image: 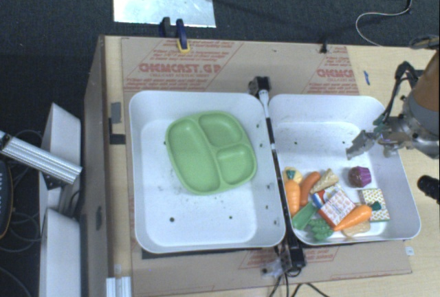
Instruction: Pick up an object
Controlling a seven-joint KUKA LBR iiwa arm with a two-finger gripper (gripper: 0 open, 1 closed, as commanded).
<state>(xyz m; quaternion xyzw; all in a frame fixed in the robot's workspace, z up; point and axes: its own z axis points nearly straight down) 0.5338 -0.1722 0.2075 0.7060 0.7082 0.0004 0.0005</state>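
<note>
Scanning left to right: left bin (148,172) holds a green tray (210,151) with three compartments, lying flat and tilted a little, near the bin's middle and upper part; bare white floor shows all round it, most along the bottom and left wall. A dark divider (273,151) runs where the two bins meet. Right bin (309,120) has its upper half bare; its clutter sits packed in the lower part. Pile hard to sort: two carrots (300,191) side by side at the left, a green piece (306,216) below them, a red-and-white box (337,206) in the middle, another carrot (354,218) lying across the front, a checkered block (375,204) at the right. Items overlap, so outlines and smaller pieces are unclear. A purple object (359,176) sits apart from the pile, just above the block, with bare floor above and to its left. Gripper (362,144) hangs over the right bin's right side, above and just beside the purple object; nothing seen between its fingers, and whether they stand apart or together cannot be told at this blur. Arm (423,113) is cut off by the right frame edge; only wrist and cabling are visible. Bench (206,65) shows printed cardboard behind the bins.
</note>
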